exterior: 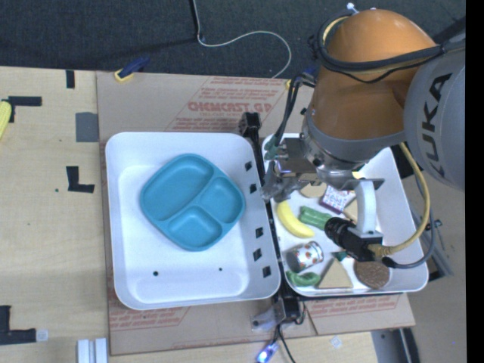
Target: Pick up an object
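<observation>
Yellow banana (293, 221) lies curved near the right bin's (408, 203) left edge, while the arm (363, 74) hides the gripper's jaws, so their state can't be told.

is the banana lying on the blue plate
No. The banana lies in the right bin, while the blue plate sits in the left bin.

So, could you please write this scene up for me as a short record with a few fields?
left bin: white, holds a blue divided plate
right bin: white, holds a banana, a green piece, a small purple packet, a brown round piece and other small items
arm: grey with orange band, over the right bin
gripper: low at the right bin's left edge, above the banana
held object: none seen between the fingers
</observation>
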`<state>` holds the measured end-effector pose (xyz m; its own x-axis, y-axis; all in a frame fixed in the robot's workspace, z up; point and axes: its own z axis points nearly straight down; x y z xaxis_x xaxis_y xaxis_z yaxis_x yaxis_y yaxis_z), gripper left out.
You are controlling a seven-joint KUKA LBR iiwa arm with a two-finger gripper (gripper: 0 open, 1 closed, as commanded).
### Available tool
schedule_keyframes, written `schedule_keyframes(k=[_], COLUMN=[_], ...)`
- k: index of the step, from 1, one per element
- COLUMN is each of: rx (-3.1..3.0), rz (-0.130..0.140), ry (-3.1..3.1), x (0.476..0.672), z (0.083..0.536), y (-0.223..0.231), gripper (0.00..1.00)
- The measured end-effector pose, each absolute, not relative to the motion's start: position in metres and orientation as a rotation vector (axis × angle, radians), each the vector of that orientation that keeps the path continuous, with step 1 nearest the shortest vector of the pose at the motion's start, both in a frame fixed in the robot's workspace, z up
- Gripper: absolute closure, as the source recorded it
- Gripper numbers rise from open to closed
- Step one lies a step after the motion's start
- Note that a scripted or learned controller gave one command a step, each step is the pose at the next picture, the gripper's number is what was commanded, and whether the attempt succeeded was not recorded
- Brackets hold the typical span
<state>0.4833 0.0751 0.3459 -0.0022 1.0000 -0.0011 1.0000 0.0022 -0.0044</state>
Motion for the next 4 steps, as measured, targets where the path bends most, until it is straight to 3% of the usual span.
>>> schedule_keyframes(k=[1, 2, 4], rx=[-2.225, -2.216, -2.219], rz=[-0.013, 0.005, 0.009], ry=[-2.227, -2.224, -2.224], x=[0.484, 0.483, 0.484], z=[0.457, 0.414, 0.435], y=[0.053, 0.092, 0.09], gripper=[1.0, 1.0, 1.0])
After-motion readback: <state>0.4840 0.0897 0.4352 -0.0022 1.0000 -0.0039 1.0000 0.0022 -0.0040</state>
